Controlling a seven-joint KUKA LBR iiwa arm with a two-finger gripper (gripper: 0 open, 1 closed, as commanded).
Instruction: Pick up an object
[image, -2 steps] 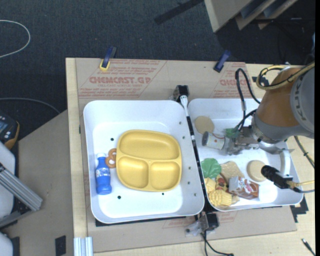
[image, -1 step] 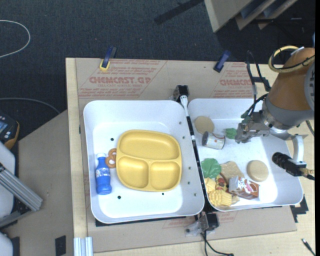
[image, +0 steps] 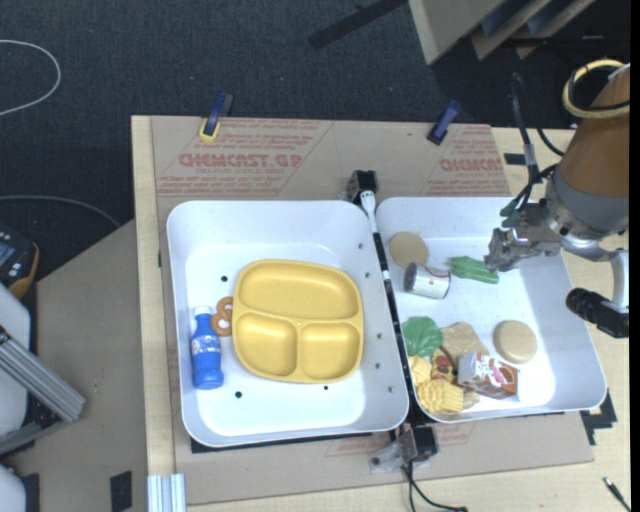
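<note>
1. In the camera view, the arm reached in from the right, and its hand (image: 505, 248) hung over the upper part of the right bin (image: 585, 372).
2. Whether the hand was wide or narrow I could not tell at this slant; nothing showed between its tips.
3. The likeliest target, a green pod-shaped toy (image: 472, 269), lay flat on the bin floor just beside the hand, on its left.
4. A small white can (image: 427, 283) lay near the toy's left end, with a tan disc (image: 407, 248) above it.
5. Other toy food crowded the bin's lower part.
6. The left bin (image: 190, 290) held a yellow divided tray (image: 297, 320) and a blue bottle (image: 206, 350).
7. To grasp well, I judged the hand should centre over the green toy, straddle its narrow width, and descend clear of the can.
</note>
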